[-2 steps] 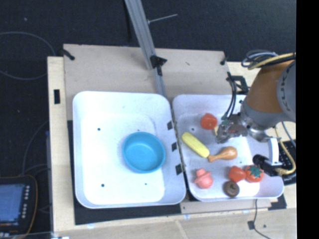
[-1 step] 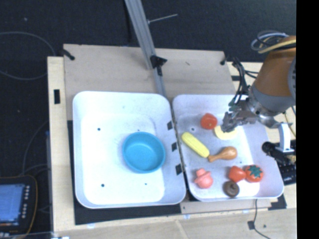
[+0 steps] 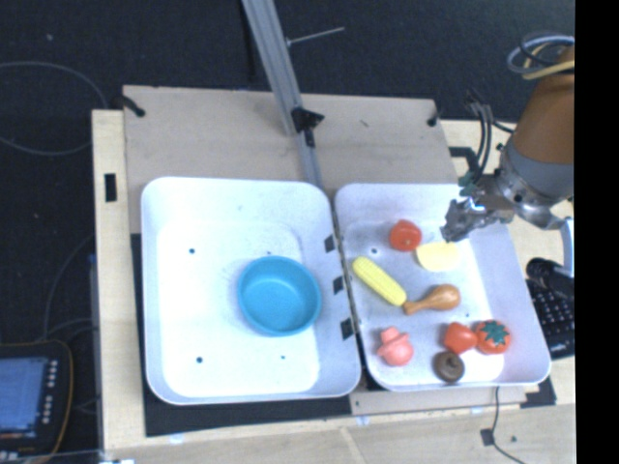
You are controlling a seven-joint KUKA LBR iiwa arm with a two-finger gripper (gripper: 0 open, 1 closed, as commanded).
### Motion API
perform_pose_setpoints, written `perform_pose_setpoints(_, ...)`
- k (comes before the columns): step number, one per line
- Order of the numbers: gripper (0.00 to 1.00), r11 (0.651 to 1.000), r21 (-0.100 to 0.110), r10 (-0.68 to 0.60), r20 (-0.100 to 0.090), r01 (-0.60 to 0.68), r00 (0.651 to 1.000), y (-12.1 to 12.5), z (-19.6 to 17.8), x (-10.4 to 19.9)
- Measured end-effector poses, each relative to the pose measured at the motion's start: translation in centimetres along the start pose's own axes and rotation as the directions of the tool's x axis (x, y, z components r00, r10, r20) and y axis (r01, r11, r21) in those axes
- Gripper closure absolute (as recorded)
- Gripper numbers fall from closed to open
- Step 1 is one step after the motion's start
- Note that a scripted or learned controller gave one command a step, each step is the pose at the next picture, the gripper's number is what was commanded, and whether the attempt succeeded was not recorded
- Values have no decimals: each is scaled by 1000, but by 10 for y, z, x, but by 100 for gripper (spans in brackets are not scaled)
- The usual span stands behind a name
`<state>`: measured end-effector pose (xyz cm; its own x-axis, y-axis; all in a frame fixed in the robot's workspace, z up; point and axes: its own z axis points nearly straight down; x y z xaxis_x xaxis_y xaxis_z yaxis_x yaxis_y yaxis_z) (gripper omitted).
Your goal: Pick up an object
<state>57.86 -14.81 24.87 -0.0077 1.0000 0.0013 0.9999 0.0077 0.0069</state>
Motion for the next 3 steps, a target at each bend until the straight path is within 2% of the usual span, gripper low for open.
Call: perform_pose_setpoints(3, 100, 1000, 6, -1, 0, 1, 1000, 32, -12, 153)
